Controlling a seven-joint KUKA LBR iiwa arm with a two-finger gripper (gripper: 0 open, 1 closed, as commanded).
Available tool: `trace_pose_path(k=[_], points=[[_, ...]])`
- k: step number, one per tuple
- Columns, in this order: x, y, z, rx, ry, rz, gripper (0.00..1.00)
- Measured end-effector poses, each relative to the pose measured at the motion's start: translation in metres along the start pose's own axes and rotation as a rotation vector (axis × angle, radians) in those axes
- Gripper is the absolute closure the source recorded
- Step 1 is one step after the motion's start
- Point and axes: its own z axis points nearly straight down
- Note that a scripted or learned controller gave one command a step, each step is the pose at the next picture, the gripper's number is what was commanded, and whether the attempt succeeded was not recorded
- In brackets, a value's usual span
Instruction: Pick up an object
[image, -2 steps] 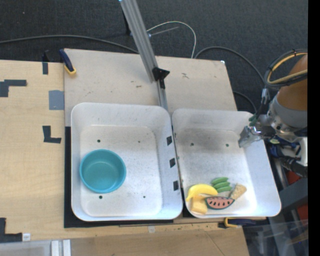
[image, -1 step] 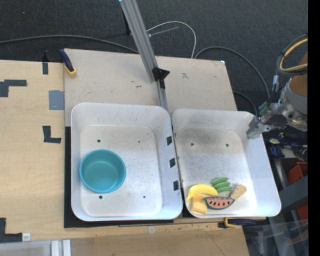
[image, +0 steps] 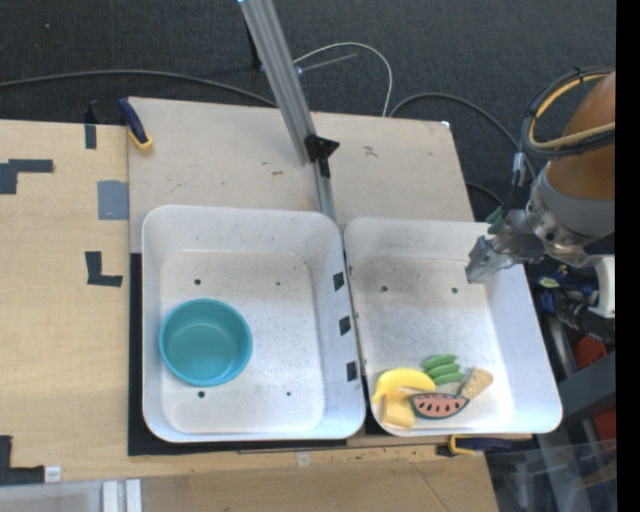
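Observation:
In the right bin (image: 420, 300), near its front edge, lies a cluster of toy foods: a yellow banana (image: 402, 381), a watermelon slice (image: 439, 405), a green pea pod (image: 442, 366) and a tan piece (image: 477, 382). A blue bowl (image: 205, 342) sits in the left bin (image: 240, 250), at its front left. My gripper (image: 484, 258) hangs over the right bin's far right corner, well behind the toy foods, with nothing visible between its fingers.
A slanted metal pole (image: 290, 90) crosses the bench behind the bins, ending at a black clamp (image: 321, 149). Cables lie on the dark floor beyond. A yellow-and-blue clamp (image: 135, 125) grips the bench's back left corner.

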Motion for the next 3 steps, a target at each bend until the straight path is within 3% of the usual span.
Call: trace_pose_path(k=[1, 3], points=[[0.061, 0.000, 0.009, 0.002, 0.000, -0.001, 1.00], [0.183, -0.023, 0.026, 0.004, 0.000, -0.002, 1.00]])
